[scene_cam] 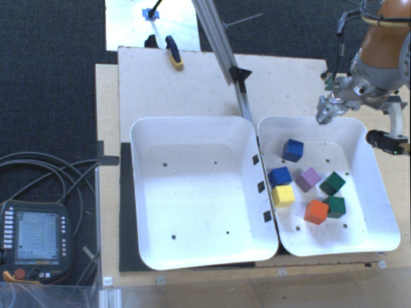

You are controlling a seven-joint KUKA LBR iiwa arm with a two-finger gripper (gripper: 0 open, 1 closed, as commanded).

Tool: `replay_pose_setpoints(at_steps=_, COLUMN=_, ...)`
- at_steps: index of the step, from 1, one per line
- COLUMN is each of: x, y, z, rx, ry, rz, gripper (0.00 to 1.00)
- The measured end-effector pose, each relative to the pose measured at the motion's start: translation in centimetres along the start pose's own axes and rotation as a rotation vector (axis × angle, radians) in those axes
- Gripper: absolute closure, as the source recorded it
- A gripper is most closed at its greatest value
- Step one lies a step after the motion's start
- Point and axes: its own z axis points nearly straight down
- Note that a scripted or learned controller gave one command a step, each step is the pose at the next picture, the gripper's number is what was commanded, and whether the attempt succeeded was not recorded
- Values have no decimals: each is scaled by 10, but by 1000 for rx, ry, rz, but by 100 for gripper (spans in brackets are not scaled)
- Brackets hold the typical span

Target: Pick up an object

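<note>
The right bin point(372, 197) holds several small cubes: a blue one point(293, 150) toward the back, another blue point(279, 176), a yellow one point(283, 196), a lilac one point(308, 178), two dark green ones point(332, 183) point(334, 206) and an orange one point(316, 212). My gripper point(325, 113) hangs above the back rim of that bin, up and to the right of the far blue cube. Nothing shows between its fingers.
The left bin point(148, 172) sits beside the right one, their rims meeting in the middle. A slanted metal pole point(221, 43) crosses the board behind the bins. A teach pendant point(35, 239) with cables lies at the lower left.
</note>
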Motion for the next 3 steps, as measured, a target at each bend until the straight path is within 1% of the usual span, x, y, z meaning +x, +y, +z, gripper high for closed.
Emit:
replay_pose_setpoints(at_steps=1, x=49, y=4, z=6, rx=2, ry=2, rz=-5, gripper=100)
replay_pose_setpoints(at_steps=2, x=111, y=5, z=-4, rx=1, ry=4, rz=-7, gripper=100)
replay_pose_setpoints(at_steps=3, x=163, y=8, z=-14, rx=1, ry=3, rz=-6, gripper=100)
